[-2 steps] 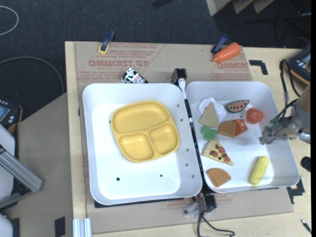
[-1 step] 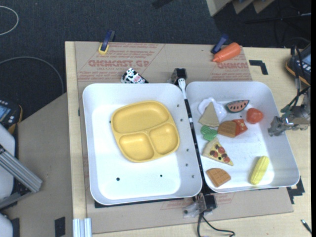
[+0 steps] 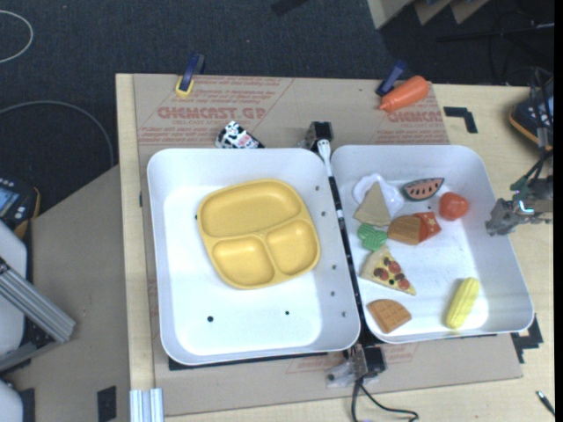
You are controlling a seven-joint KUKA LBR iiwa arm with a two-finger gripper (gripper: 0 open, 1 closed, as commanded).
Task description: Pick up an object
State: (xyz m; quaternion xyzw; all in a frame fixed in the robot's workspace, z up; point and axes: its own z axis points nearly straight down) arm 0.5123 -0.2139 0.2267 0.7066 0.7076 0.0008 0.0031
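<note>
The right bin (image 3: 493, 262) holds several toy foods: a watermelon slice (image 3: 423, 188), a red tomato (image 3: 454, 206), a tan wedge (image 3: 374, 206), a green piece (image 3: 372, 235), a brown and red piece (image 3: 413, 229), a pizza slice (image 3: 388, 272), a cookie-like piece (image 3: 388, 315) and a yellow corn cob (image 3: 462, 302). My gripper (image 3: 508, 215) hangs at the right rim of this bin, just right of the tomato, small and dark against the bench. Nothing shows between its fingers.
A yellow divided plate (image 3: 258, 232) lies in the left bin (image 3: 176, 306). On the bench behind the bins sit an orange carrot toy (image 3: 405, 93), a black-and-white cow toy (image 3: 237, 136) and a blue and yellow clamp (image 3: 187, 76).
</note>
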